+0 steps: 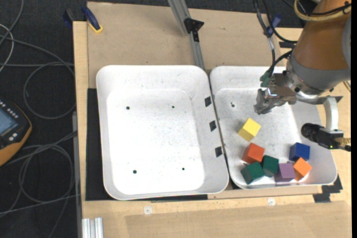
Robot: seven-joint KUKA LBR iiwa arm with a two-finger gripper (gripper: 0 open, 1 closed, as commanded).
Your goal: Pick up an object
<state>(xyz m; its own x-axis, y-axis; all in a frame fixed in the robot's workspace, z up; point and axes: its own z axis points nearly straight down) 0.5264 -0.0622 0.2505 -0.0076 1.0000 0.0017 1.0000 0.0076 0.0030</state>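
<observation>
From the camera view I see my tool [266, 102] above the right bin [234, 175], its state I cannot tell. The yellow block [249, 129] lies just below it, apart. Red [254, 153], green [262, 168], purple [286, 171], orange [302, 167] and blue [299, 151] blocks cluster near the front.

Grey arm with orange band [323, 36] reaches in from the right; its two-finger gripper [265, 104] hangs over the right white bin [223, 83], above a yellow cube [249, 129]. Near that bin's front edge: red-orange [254, 153], two green [262, 169], purple [286, 170], orange [302, 167], blue [299, 151] cubes. Left white bin [111, 86] alongside.
</observation>
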